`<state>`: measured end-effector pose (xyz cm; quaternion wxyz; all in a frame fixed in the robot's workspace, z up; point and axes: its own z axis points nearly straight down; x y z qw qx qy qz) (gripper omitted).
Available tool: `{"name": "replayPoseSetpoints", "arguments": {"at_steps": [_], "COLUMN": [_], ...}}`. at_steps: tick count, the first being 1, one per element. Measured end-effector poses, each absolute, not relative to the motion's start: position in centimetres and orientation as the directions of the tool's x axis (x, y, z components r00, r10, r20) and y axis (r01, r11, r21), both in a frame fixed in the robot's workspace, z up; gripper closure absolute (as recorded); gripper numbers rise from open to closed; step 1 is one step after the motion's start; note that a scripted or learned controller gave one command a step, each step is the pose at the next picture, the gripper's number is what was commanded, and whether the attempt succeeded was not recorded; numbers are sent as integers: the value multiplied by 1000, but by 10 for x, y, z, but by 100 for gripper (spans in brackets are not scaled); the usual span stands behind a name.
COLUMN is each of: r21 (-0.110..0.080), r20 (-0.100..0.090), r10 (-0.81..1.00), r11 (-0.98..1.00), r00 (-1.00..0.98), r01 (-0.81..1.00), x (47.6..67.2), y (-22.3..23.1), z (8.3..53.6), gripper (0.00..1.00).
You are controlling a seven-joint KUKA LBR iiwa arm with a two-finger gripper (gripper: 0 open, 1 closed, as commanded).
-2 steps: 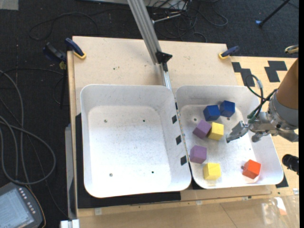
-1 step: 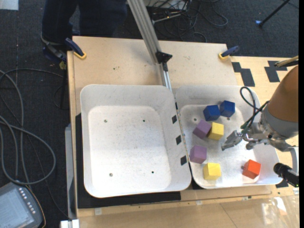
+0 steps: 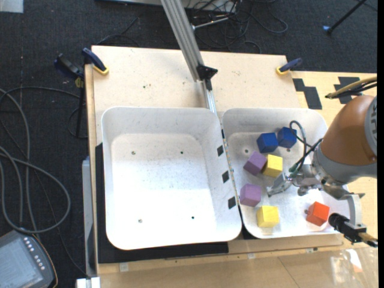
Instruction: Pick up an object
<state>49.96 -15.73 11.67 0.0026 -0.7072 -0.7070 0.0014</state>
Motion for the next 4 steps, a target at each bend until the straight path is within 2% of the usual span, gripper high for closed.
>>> {"name": "replayPoseSetpoints", "arguments": {"at_steps": [1, 2, 4], "r21": [2, 5, 5], "r20": [-1, -1, -2], "r10": [1000, 1000, 1000], "r11": [-1, 4, 3], "r00": [1, -4, -3], "r01": [1000, 1000, 1000], "x": [501, 507, 505], "y": [-158, -152, -156], "z": [130, 175, 250], "gripper": [100, 100, 100]}}
